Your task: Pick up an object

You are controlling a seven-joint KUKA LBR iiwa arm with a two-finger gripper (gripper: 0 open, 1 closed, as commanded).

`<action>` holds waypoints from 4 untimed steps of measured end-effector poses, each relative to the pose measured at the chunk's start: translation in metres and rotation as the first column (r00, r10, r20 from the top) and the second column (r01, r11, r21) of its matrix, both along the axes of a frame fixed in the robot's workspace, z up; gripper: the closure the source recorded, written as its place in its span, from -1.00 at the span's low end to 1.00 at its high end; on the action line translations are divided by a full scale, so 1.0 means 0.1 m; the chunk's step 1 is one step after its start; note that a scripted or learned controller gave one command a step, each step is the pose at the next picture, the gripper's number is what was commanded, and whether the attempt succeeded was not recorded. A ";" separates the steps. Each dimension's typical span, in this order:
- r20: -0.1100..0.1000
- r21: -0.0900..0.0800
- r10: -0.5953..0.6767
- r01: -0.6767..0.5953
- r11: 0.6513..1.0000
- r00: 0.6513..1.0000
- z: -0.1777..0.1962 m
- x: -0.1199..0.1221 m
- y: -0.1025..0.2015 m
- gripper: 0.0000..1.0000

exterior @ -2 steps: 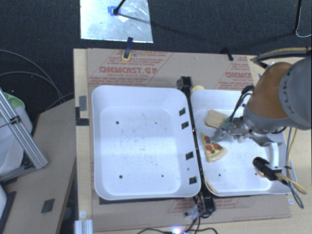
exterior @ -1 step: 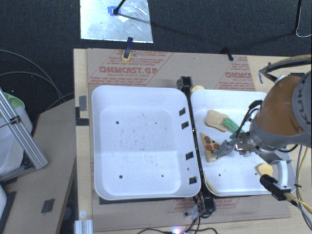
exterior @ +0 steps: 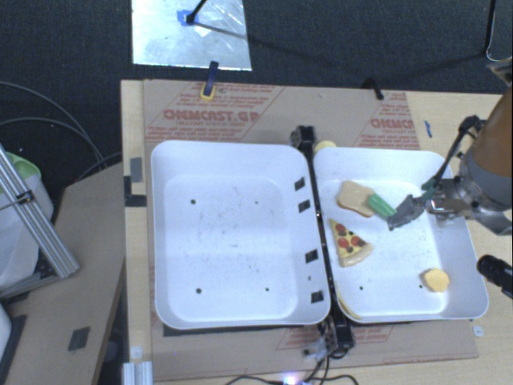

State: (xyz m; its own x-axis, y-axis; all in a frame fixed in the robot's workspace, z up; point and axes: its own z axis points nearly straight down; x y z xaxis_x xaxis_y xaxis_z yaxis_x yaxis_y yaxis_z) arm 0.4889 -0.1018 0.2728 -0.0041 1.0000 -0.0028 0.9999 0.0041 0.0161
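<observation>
Yellow piece (exterior: 436,280): small and rounded, nearest the lower edge of the right bin (exterior: 461,251), well apart from the other items.
Pizza slice (exterior: 350,243): toy wedge with red dots, lying near the divider between the bins, crust toward the bottom.
Bread slice (exterior: 353,196): tan toy toast just above the pizza slice, touching a green object (exterior: 380,206) on its right side.
Left bin (exterior: 232,235): white, marked with faint scuffs and a few dark dots.
Clips (exterior: 303,207): dark pieces along the shared rim between the bins.
Arm (exterior: 489,183): enters from the right, low over the right bin, wrist angled toward the left.
Gripper (exterior: 403,212): dark tip just right of the green object, close beside it; how wide it stands and whether it holds anything cannot be told.
</observation>
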 end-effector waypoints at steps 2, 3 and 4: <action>-0.015 0.002 -0.005 0.005 1.000 1.000 -1.93 0.36 -0.54 -1.00; -0.017 0.002 -0.009 0.009 1.000 1.000 -1.88 -0.05 -1.08 -1.00; -0.012 0.002 -0.003 0.003 1.000 1.000 -1.78 -0.01 -1.05 1.00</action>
State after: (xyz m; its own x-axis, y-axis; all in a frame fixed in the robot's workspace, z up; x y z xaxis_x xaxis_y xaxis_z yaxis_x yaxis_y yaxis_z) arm 0.4877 -0.2065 0.0953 -0.0014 1.0000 -0.0004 1.0000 0.0014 0.0037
